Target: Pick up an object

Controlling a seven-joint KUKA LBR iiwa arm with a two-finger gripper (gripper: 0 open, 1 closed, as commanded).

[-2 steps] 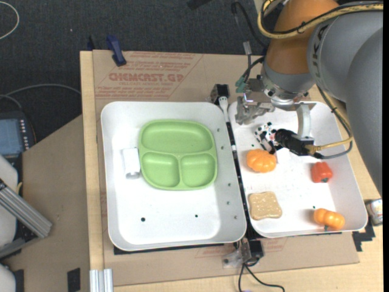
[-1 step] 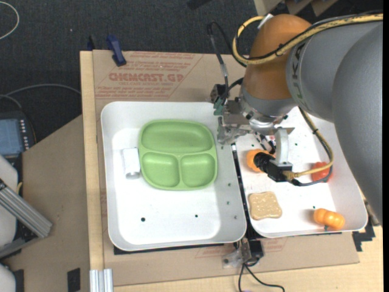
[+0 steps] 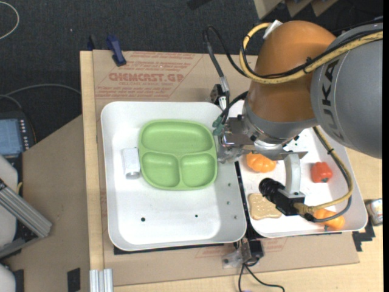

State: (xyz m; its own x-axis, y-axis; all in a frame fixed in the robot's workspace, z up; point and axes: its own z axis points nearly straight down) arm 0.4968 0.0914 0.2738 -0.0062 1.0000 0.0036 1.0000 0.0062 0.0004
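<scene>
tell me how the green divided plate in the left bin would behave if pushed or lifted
The green plate looks like moulded plastic, so probably stiff and light for its size. It lies flat in the left bin, so it should slide rather than roll or tip when pushed. Its smooth, low rim may be slippery and hard to pinch.

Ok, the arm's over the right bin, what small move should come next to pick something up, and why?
Probably a short descent toward the rounded orange piece, I'd judge. The arm hangs over the right bin, and that piece peeks out just under its wrist, apart from the toast slice and the red piece. Tentative, since the wrist covers part of it.
</scene>
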